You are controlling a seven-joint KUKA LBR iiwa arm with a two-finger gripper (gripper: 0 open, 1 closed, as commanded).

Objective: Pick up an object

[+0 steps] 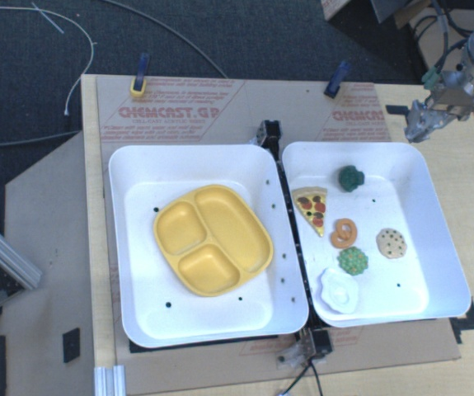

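Cardboard-covered surface (179, 106) carries two bins; toy foods lie loose in the right bin (443, 246) for picking, while the hand (422, 122) hangs outside its far corner, grip state indiscernible.

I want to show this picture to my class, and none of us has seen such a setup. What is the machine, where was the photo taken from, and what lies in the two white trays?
The photo comes from one fixed camera above a bench, looking down at a slant. The machine is a robot arm reaching in from the right; its hand hangs near the upper right, outside the right bin, and I see nothing between its fingers. The left bin holds a yellow divided plate. The right bin holds small toy foods: a pizza slice, a dark green broccoli, a pretzel, a cookie, a lighter green piece and a white piece. The arm's job is to pick one up; none is lifted yet.
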